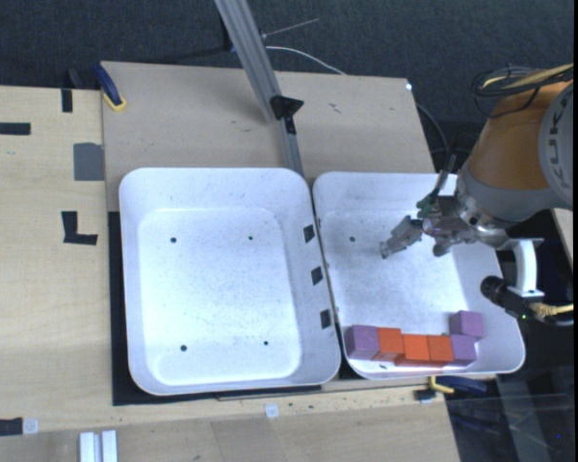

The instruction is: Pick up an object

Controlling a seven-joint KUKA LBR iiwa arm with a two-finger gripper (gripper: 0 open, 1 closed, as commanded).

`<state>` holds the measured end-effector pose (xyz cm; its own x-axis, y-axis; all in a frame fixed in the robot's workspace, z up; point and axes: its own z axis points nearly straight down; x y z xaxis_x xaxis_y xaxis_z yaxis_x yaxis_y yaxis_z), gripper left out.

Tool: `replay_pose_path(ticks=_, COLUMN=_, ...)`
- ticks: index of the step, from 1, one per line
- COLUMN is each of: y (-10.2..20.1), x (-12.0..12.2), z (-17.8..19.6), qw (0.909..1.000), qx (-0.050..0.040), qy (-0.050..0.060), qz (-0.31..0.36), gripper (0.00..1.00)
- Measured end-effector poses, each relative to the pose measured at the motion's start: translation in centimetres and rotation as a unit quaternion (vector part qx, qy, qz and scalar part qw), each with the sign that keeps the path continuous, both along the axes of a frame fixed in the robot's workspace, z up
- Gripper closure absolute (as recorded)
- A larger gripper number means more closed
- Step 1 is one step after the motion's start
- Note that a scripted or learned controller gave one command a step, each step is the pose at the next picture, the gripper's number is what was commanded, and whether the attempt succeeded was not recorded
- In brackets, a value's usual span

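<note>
Arm [520,152] is in from the right, pincer [419,239] over the right bin [366,200], upper middle of it, nothing between the fingers. Fingers look apart, one dark finger [395,243] sticking out left, the other [443,246] just right of it. Blocks sit well below the pincer, packed in a row against the bin's near wall: purple block [363,341] at the left end, orange blocks [416,347] in the middle, two purple blocks [465,335] stacked at the right end. Row is tight to the wall, blocks touching each other. Left of the pincer: bin divider with black clips [316,274], then the left bin [212,277]. Metal pole [250,41] slants above-left, well apart
</note>
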<state>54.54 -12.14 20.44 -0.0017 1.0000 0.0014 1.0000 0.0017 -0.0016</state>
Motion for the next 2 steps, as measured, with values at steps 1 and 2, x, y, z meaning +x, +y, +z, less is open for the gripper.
replay_pose_path(ticks=1, y=8.4, x=-0.5, z=-1.3, qw=1.0000, qx=0.0009, qy=0.001, qz=0.003, gripper=0.00)
replay_pose_path(ticks=2, y=14.2, x=-3.6, z=0.4, qw=1.0000, qx=0.0009, qy=0.001, qz=0.003, gripper=0.00)
